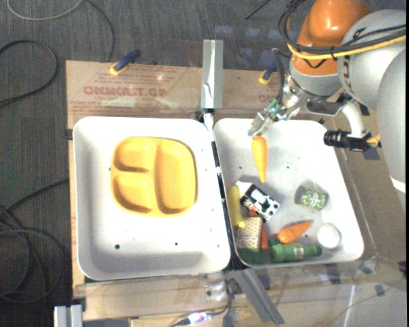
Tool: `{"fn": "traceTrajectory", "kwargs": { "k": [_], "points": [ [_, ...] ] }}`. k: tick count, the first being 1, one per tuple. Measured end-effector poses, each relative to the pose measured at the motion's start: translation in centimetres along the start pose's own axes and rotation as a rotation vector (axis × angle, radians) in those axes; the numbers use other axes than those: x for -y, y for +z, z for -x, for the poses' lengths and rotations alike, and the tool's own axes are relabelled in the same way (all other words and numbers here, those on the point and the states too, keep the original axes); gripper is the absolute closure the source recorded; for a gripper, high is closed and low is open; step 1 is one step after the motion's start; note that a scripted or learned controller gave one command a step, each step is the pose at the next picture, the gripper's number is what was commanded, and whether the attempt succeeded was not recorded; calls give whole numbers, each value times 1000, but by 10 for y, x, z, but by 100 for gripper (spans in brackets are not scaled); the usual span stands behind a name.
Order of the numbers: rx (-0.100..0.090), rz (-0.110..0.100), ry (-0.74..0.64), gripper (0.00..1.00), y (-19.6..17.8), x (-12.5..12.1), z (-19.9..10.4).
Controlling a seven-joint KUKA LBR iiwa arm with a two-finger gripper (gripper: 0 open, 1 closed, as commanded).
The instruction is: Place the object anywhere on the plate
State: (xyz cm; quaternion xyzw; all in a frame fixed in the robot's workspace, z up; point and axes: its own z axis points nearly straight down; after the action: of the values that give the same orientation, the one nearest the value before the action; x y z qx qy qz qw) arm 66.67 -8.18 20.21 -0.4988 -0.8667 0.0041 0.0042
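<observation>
A yellow plate [155, 176] with three compartments lies in the left bin [88, 237]. An orange carrot [260, 158] hangs point-down over the back left part of the right bin [341, 182]. My gripper [264, 122] is right above it, shut on the carrot's top end. The carrot is to the right of the plate, across the wall between the bins.
The right bin's front holds a second carrot [294, 231], a green bottle [293, 252], a white round piece [328, 236], a clear green item [312, 197], a black-and-white object [260, 203] and a yellow stick [234, 206]. A metal bar [212, 73] stands behind the bins.
</observation>
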Motion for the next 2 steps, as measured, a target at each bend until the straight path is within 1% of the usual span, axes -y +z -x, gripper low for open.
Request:
{"fn": "traceTrajectory", "kwargs": {
  "k": [1, 2],
  "points": [
    [2, 8, -10, 100, 3, -6, -62],
    [2, 5, -227, 100, 6, -30, -120]
  ]
}}
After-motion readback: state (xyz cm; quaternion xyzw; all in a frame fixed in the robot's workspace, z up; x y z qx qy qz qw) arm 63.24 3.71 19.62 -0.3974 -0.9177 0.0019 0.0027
